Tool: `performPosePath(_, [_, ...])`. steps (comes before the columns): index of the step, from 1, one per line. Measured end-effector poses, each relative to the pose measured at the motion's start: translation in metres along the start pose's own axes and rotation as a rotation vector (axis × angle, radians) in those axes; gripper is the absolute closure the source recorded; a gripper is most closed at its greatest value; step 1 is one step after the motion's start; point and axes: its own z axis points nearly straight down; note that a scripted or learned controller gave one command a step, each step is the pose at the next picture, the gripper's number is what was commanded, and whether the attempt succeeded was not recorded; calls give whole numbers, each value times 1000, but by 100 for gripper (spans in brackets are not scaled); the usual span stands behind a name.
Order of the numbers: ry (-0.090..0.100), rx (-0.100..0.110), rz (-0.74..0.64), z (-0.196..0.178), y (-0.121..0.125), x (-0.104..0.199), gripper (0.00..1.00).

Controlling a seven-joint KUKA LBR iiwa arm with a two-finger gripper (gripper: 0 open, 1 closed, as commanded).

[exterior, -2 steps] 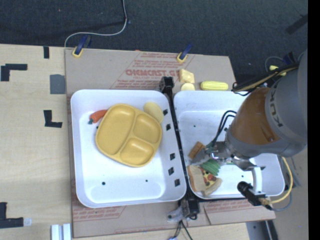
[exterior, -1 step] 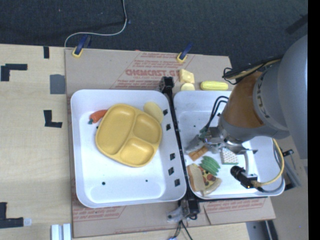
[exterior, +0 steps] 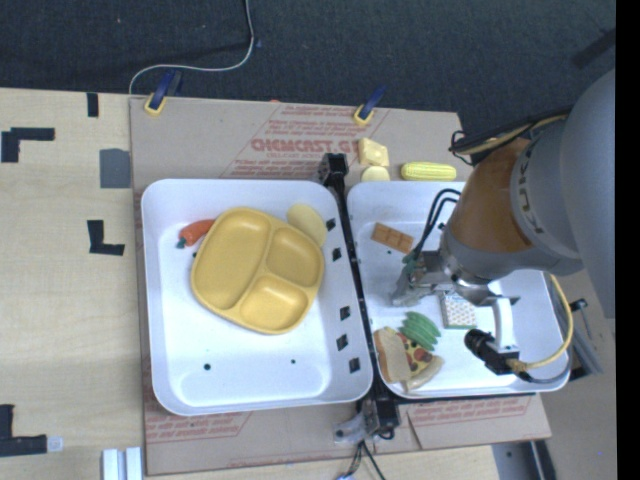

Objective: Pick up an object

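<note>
Where the right bin (exterior: 385,200) holds its loose items, candidate objects for picking lie as follows: a brown block (exterior: 392,237) at 11 o'clock, a green leafy piece (exterior: 422,327) near centre, and a pizza slice (exterior: 406,358) at 7 o'clock. A checked tile (exterior: 460,313) lies just beside the green piece, at its 2 o'clock. The gripper (exterior: 408,286) is low over the bin floor, between the brown block and the green piece; whether it is released or clenched cannot be told. The grey arm (exterior: 545,213) enters from 3 o'clock.

The left bin (exterior: 165,268) carries a yellow divided plate (exterior: 258,269), an orange carrot (exterior: 196,231) at its 10 o'clock and a pale yellow fruit (exterior: 307,219) at its 1 o'clock.

Both bins sit on a cardboard sheet (exterior: 270,143) on the light wood surface (exterior: 60,298). A corn cob (exterior: 428,172) lies on the sheet beyond the right bin. Dark carpet (exterior: 400,28) borders the surface at 12 o'clock.
</note>
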Motion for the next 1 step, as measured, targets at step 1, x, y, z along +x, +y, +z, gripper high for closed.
performPosePath(1, [0,1,0,0,0,0,0])
